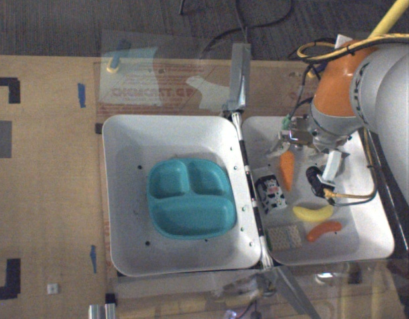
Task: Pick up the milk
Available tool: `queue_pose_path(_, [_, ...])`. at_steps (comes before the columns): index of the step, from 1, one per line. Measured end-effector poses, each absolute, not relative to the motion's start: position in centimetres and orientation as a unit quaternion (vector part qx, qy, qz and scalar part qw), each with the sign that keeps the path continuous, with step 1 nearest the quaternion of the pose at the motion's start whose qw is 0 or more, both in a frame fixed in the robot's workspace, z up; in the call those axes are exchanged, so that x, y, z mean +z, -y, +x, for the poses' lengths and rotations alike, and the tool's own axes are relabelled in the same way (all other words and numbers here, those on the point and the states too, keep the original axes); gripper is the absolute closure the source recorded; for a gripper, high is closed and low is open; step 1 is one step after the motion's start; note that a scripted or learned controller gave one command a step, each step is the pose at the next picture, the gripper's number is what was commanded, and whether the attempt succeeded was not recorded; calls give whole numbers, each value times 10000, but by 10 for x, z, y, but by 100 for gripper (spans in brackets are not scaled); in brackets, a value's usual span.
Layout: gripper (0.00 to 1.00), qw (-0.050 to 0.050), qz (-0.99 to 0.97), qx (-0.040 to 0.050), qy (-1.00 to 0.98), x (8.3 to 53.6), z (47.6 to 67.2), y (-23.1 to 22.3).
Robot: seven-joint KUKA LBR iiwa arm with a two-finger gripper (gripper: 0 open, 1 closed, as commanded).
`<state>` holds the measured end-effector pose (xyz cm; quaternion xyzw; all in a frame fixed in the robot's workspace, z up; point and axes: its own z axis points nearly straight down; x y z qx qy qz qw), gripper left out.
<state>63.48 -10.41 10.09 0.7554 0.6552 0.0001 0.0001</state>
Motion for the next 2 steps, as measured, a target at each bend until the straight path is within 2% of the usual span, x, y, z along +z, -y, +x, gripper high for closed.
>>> queue_pose_path(1, [0,22,7764,23,-6302,88,551,108])
queue_pose_path(2, [0,35,8391,33,-5440,88,501,96])
